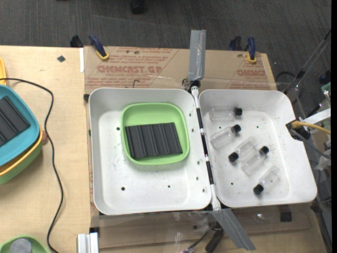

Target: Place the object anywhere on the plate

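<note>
while the left white bin [102,157] is holding a green square plate [155,115] with a dark ribbed black insert [154,140] lying in it, the right white bin [295,157] is carrying five clear plastic vials with black caps [247,154], scattered apart and lying on their sides, none on the plate. whether the claw is gripping or gaping, i cannot tell. both bins are sitting touching, side by side, on the bench [42,204].

You have open room around the plate [155,134] in the left bin [105,157]; five vials [243,153] crowd the right bin [295,183].
</note>
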